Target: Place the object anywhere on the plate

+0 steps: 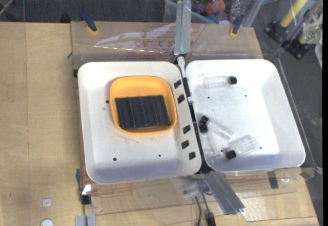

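Orange square plastic plate (143,86) in left white bin, carrying a black ribbed block (142,111) | three clear black-capped vials (219,81) right of plate, none picked | pincer state: cannot tell | placement judged not started

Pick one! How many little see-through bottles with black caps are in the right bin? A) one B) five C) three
C, three clear bottles lie in the right bin: one near the top, one by the divider, one near the bottom.
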Robot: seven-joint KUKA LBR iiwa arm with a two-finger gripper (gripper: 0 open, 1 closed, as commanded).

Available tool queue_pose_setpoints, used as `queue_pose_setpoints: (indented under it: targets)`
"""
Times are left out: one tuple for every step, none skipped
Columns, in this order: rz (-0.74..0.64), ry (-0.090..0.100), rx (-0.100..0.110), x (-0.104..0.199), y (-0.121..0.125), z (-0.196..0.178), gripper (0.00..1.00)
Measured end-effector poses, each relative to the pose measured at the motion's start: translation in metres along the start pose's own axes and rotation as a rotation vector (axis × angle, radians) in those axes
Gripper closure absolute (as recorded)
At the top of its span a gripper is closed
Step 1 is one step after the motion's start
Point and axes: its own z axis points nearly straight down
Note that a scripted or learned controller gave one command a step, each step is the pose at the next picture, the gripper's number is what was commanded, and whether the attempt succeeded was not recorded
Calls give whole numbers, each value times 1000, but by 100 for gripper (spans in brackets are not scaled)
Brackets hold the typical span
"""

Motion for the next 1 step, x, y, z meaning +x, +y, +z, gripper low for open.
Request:
queue_pose_setpoints:
  targets:
    - [-320, -1, 0, 0, 0, 0, 100]
